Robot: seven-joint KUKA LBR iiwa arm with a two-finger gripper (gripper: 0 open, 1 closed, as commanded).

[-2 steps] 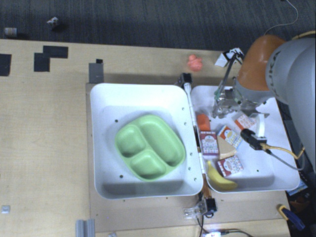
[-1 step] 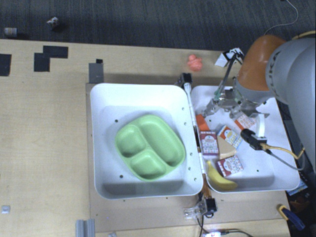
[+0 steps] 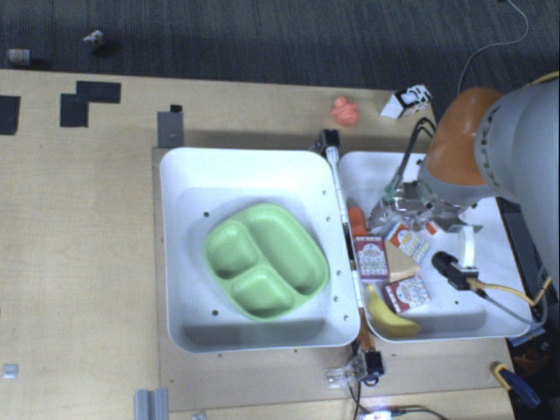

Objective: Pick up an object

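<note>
Two shallow white bins: left bin [image 3: 175, 234] has a green divided plastic tray [image 3: 265, 259], right bin [image 3: 490, 322] has the clutter. Gripper [image 3: 404, 206] hangs low over the small red-and-white cartons [image 3: 371, 257], near a yellow banana [image 3: 389, 315]. Can't tell how its jaws stand; probably nothing held. I'd centre on one carton, then drop straight down.

A robotics lab is showing itself here: a plywood bench [image 3: 79, 234] is carrying two white bins [image 3: 254, 169] bolted side by side, black tape marks [image 3: 87, 101] are sticking to its top, loose cables [image 3: 499, 296] are trailing about, and the grey-and-orange arm [image 3: 490, 143] is leaning over dark carpet [image 3: 219, 16].
</note>
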